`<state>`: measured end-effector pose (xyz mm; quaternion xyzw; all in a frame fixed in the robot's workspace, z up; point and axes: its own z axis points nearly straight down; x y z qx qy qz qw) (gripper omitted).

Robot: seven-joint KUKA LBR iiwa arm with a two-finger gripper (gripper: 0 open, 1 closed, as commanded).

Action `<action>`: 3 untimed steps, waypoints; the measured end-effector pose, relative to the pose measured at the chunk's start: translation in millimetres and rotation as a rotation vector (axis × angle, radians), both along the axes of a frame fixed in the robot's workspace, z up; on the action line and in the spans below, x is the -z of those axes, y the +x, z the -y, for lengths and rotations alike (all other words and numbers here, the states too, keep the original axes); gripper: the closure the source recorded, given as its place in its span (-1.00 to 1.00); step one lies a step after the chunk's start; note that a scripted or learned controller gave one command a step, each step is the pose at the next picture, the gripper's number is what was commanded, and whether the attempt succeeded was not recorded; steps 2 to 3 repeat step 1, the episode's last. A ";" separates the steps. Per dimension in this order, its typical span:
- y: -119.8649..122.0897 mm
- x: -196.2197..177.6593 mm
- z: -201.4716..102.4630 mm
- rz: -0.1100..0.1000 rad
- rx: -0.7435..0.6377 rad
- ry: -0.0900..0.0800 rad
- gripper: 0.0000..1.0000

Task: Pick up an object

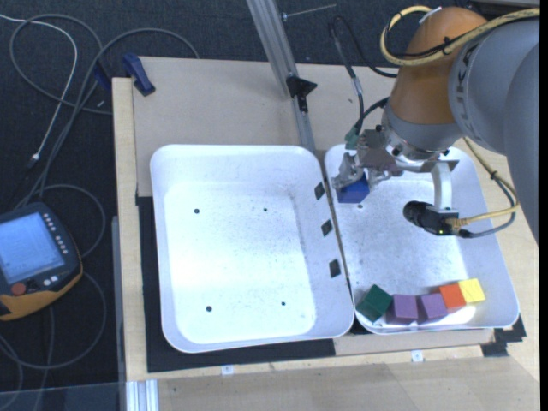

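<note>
Two white bins sit side by side. Over the right bin (pixel 488 255), at its far left corner, the gripper (pixel 353 176) clamps a blue block (pixel 352 190) between its fingers. Five more blocks (pixel 419 302) line that bin's near edge.

Handheld control pendant (pixel 32 255), blue clamp (pixel 137 73), loose cables (pixel 60 67) beside bench
</note>
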<state>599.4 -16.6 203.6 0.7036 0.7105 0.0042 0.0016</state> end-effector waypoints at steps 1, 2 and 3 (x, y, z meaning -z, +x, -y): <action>48.5 -77.4 -64.3 0.004 0.000 0.000 1.00; 48.5 -77.4 -64.3 0.004 0.000 0.000 1.00; 48.5 -77.4 -64.3 0.004 0.000 0.000 1.00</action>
